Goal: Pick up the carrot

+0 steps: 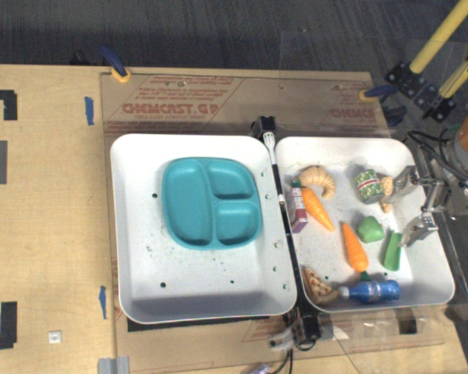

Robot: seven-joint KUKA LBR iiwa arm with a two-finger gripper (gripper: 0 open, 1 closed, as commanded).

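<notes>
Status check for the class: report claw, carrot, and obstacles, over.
Claw over right bin's right side, holding nothing. Two carrots: one by croissant, one mid-bin. Green pieces between.

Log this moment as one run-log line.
arm: gripper over right white bin right side | hold: none visible | targets: two orange toy carrots lying in bin | teal divided tray: left bin

I read red print on the cardboard (234, 100) behind my bins: "CHEMCAST GP" at its left, with a partial repeat at its right.
</notes>
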